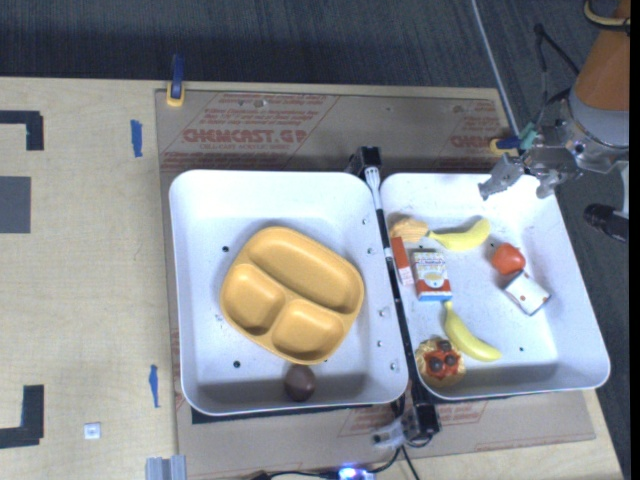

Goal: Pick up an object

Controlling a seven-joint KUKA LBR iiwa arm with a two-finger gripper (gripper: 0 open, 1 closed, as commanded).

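My gripper (517, 187) hangs over the far right corner of the right bin (575, 338), its two fingers (493, 185) spread apart with nothing between them. Below it in that bin lie a yellow banana (462, 236), a red tomato-like piece (508, 258), a white block (526, 293), a small printed carton (432, 275), a thin orange packet (400, 261), a tan bun (408, 229), a second banana (468, 336) and a round multicoloured toy (440, 360). The nearest item, the first banana, sits left of and nearer than the gripper.
The left bin (190, 268) holds a yellow divided plate (290, 293) and a small brown ball (300, 381) at its near edge. A ridge (385, 268) separates the bins. The grey arm with its orange band (605, 68) enters from the upper right.
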